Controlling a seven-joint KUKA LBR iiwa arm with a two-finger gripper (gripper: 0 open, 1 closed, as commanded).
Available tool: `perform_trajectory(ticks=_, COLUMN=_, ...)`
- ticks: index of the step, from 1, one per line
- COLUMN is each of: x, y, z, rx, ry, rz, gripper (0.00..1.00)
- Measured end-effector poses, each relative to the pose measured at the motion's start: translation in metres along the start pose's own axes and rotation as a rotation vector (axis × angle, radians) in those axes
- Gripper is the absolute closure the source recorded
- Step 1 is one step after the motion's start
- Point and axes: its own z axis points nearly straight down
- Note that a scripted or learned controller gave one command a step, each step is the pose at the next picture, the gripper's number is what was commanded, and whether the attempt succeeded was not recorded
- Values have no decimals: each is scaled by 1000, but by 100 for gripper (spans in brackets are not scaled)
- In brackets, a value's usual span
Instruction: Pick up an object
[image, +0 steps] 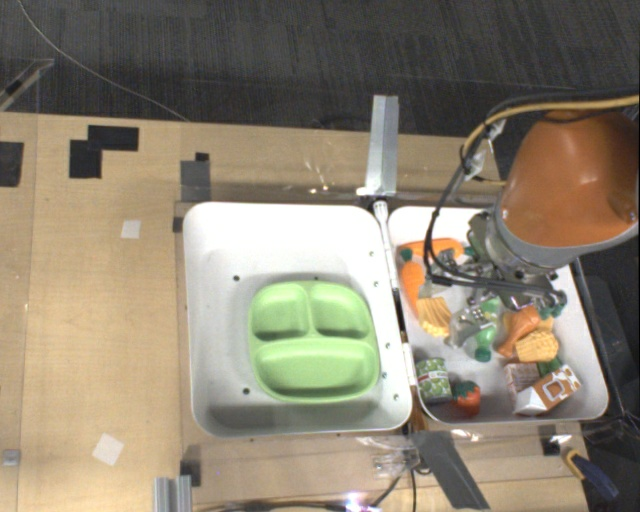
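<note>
Toys are lying jumbled in the right-hand bin (590, 400), in the lower right of the frame, and the gripper (478, 318) is hanging right over the middle of that pile. Whether it is spread or closed I cannot tell, since the orange wrist (570, 180) and its cabling are covering most of it from above.

Directly beneath the tool, a small green and grey piece (478, 335) is sitting, with a yellow ridged piece (434, 316) just to its left and an orange carrot-like piece (520, 328) just to its right. Everything is crowding together, touching or nearly so. So the likeliest target is lying straight below rather than off to one side, and the coming move is looking like a plain descent.

Toward the bottom of the frame, a green can (434, 380), a red tomato (466, 397) and a small carton (542, 388) are lying farther from the tool. The green divided plate (312, 338) is resting in the left bin (215, 290), well apart.
</note>
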Motion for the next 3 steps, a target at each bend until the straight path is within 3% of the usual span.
perform_trajectory(ticks=1, x=-22, y=-61, z=71, rx=-2, ry=6, rz=-254, gripper=100)
perform_trajectory(ticks=2, x=-72, y=-170, z=85, rx=0, ry=4, rz=-495, gripper=100)
perform_trajectory(ticks=3, x=8, y=-148, z=106, rx=-3, ry=6, rz=-526, gripper=100)
